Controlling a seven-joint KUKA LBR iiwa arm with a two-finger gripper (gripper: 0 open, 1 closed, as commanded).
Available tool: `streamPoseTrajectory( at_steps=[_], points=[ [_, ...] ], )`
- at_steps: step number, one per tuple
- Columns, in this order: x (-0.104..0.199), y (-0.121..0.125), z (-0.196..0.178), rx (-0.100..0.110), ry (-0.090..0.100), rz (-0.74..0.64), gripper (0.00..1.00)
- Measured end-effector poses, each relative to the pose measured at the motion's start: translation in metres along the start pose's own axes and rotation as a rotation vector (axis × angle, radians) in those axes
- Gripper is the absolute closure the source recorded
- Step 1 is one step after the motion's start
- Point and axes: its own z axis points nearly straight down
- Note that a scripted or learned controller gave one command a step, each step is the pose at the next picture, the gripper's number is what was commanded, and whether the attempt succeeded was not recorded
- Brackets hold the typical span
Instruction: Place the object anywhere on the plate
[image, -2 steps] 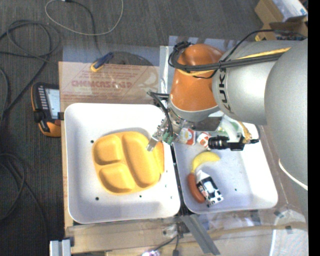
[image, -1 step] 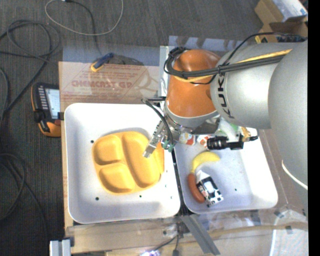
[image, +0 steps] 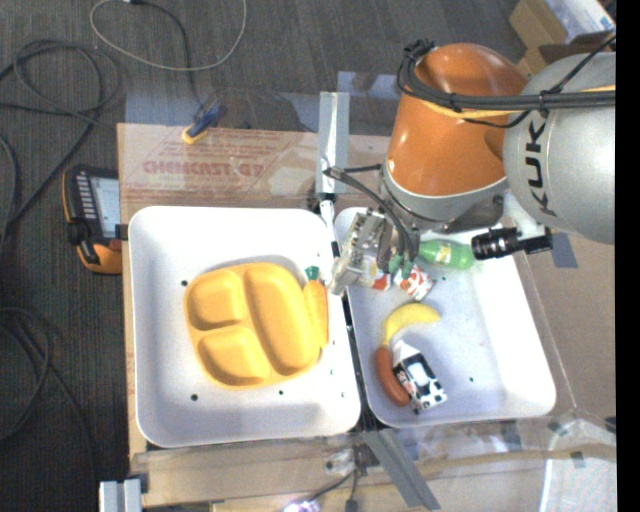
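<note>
Clutter beyond the gripper (image: 345, 268), a banana (image: 411, 319), sausage (image: 391, 375) and green bottle (image: 446, 255), lies in the right bin (image: 520, 330), while its fingers clamp a carrot (image: 317, 303) pointing lengthwise down the yellow plate's (image: 250, 322) near edge.

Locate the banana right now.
The banana lies in the right bin, near its middle-left, just above the milk carton and hot dog, below the end effector.
</note>
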Motion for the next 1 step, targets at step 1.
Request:
streamPoseTrajectory(
  at_steps=[1],
  points=[
    [0.0265,0.0337,0.0555,0.001,0.004,0.388,1.00]
  ],
)
